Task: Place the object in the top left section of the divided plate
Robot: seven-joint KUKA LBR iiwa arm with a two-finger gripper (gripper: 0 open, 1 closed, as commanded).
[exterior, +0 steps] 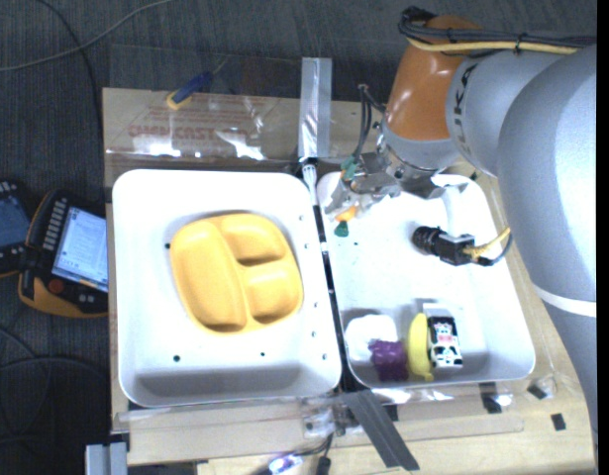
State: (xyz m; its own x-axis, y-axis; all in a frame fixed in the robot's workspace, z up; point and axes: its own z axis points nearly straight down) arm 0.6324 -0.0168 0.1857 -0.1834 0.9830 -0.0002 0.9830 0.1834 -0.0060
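A yellow divided plate (240, 270) sits in the left bin (136, 364); the gripper (355, 198) hovers at the right bin's (512, 349) eleven o'clock corner.

Robot lab: bench bins (136, 364), teach pendant (61, 255)

The arm (542, 117) is big, round and grey, with an orange band (428, 92) and black cables (502, 43) on top.

We see the arm (542, 137) cut off by the frame's right edge. Its wrist hides the gripper (355, 194) fingers, upper centre.
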